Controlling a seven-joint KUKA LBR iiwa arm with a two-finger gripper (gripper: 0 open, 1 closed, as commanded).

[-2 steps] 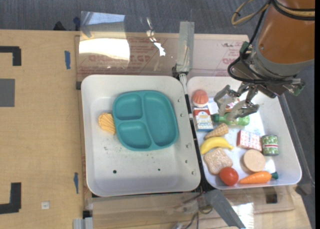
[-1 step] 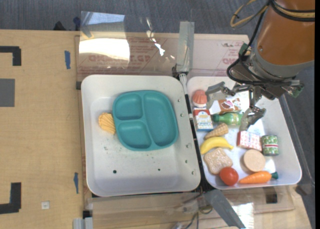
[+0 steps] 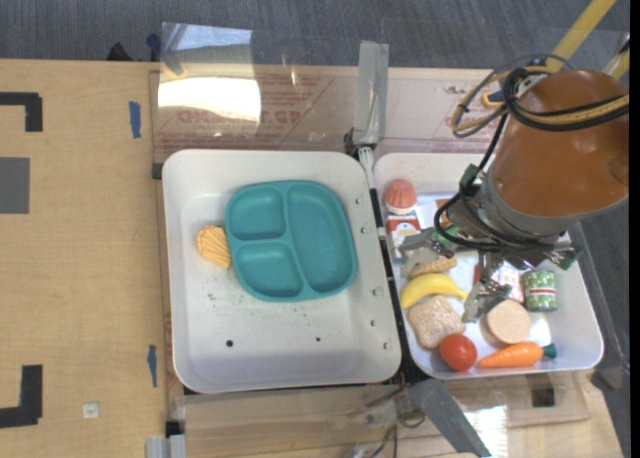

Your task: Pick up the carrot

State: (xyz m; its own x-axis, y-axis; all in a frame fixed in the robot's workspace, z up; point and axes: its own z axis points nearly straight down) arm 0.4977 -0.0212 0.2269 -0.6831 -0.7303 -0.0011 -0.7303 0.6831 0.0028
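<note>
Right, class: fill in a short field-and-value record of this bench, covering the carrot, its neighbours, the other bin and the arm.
carrot: orange carrot lying near the front edge of the right bin
neighbours: tomato at its left end, round slice just behind, bread and banana further left
other items in right bin: green can, bottle with a red cap
left bin: teal divided plate with a yellow shell-shaped piece beside it
arm: above the right bin, gripper behind the carrot, not on it
</note>
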